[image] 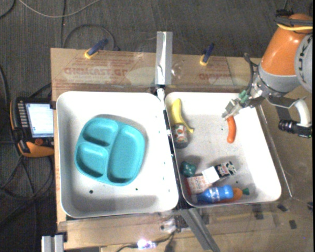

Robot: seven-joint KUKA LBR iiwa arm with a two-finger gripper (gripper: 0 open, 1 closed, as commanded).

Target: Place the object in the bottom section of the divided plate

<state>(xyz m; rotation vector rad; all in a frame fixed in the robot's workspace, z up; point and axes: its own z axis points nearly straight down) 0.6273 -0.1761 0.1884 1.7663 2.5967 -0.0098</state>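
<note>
A teal divided plate (111, 149) lies in the left bin (68, 193), with two small sections on its left and one large section on its right. An orange carrot-like stick (231, 130) sits upright in the view in the upper right of the right bin (270, 185). My gripper (232, 109) hangs just above the stick's top end, reaching in from the right. Whether it touches the stick is unclear from this angle.
The right bin also holds a yellow banana (177, 115), a small can (180, 134), a teal lump (188, 168), a red and white box (198, 182), a black and white pack (224, 169) and a blue bottle (217, 194). A metal post (164, 56) stands behind the bins.
</note>
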